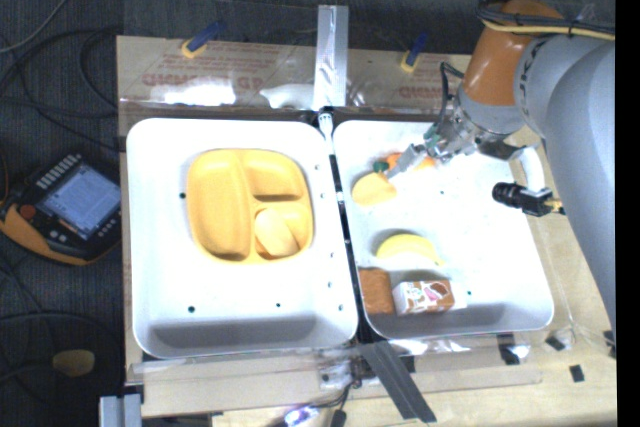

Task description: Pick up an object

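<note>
Reaching in from the right, the end effector (408,158) is hovering low over the right bin (520,265), just beside a small orange and green piece (392,160) and a yellow round object (372,189). How wide it is open cannot be told. This looks like the approach step; next it needs to settle over one object and close.

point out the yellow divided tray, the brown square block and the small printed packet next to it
yellow divided tray (222,205): camera view, on its large left compartment, in the left bin
brown square block (376,291): camera view, on its top face, right bin's near edge
small printed packet (425,296): camera view, on its printed face, beside the block
</note>
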Controlling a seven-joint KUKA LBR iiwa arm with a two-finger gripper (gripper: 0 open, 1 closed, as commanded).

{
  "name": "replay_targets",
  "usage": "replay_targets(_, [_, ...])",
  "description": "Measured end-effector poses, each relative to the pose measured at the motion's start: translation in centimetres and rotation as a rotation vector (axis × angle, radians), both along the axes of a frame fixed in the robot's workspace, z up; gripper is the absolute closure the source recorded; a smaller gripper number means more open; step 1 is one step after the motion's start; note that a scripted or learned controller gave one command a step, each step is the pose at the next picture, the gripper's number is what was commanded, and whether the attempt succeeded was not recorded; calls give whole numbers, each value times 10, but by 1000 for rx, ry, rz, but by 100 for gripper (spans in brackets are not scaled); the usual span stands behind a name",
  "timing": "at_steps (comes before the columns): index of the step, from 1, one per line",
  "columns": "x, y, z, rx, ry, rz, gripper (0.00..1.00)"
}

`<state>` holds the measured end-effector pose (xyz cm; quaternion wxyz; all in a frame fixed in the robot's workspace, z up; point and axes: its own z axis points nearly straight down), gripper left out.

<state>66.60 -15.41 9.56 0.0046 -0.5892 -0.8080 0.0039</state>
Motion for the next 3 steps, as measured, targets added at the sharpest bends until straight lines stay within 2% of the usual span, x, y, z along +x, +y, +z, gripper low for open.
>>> replay_targets(1, [-72,52,-7,-1,-20,64,0])
replay_targets(2, [-141,78,87,3,-10,99,0])
replay_targets(3, [-40,84,88,1,-12,332,0])
